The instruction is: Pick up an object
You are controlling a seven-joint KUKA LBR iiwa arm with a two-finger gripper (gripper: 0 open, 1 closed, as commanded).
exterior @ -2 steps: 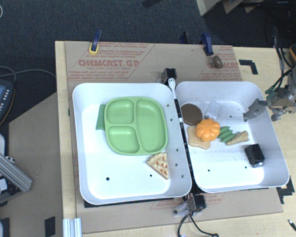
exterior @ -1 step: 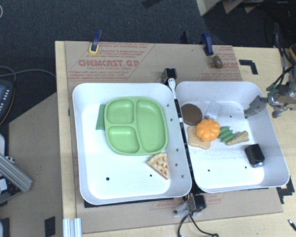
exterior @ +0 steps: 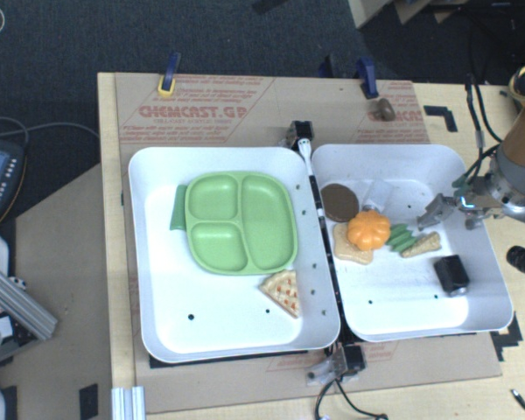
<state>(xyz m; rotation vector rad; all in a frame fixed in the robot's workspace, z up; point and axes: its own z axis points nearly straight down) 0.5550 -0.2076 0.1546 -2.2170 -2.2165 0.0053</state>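
Jaws [exterior: 439,210] apparently parted and holding nothing, poised over the right bin [exterior: 420,318] with the green-and-tan piece [exterior: 415,241] just below-left, long axis slanting up toward them, pumpkin [exterior: 368,231] farther left beside it.

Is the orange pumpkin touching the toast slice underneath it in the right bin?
Touching: the camera view shows the orange pumpkin overlapping the toast slice with no gap between them.
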